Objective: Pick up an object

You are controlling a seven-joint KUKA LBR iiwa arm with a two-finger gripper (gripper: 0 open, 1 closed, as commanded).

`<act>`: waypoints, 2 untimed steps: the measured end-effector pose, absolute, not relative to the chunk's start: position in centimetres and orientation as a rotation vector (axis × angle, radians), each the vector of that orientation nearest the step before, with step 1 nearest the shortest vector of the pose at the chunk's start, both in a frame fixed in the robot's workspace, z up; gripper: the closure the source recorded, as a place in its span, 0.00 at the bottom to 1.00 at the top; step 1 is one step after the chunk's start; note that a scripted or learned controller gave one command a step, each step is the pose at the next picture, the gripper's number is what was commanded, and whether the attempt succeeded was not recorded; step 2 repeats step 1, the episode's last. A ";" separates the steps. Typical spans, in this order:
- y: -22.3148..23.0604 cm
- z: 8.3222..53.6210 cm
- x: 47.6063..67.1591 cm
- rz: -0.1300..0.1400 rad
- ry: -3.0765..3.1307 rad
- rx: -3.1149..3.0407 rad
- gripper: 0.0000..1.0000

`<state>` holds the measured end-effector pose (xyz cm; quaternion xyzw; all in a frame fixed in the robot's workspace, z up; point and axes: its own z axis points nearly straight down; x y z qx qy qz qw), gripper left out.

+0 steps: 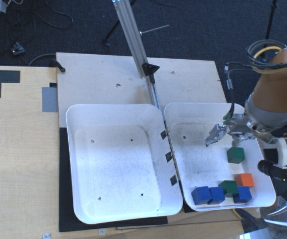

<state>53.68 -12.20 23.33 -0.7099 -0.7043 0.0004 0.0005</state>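
Note:
The right bin (193, 118) holds several small blocks. A green block (236, 155) lies alone near its right side. Along the front edge sit two blue blocks (207, 194), a dark green block (229, 186), an orange block (245, 179) and another blue block (242, 195). My gripper (214, 135) hangs over the middle of the right bin, pointing left, a short way up and left of the lone green block. Nothing shows between its fingers.
The left bin (78, 128) lies beside the right one, joined by a black-clipped divider (167, 156). A slanted aluminium post (133, 39) rises behind the bins. The arm's orange-banded wrist (271, 88) stands over the right bin's far right edge.

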 end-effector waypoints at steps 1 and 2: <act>-20.8 20.5 54.7 0.008 -2.214 -2.229 0.00; -20.8 20.5 54.7 0.008 -2.214 -2.229 0.00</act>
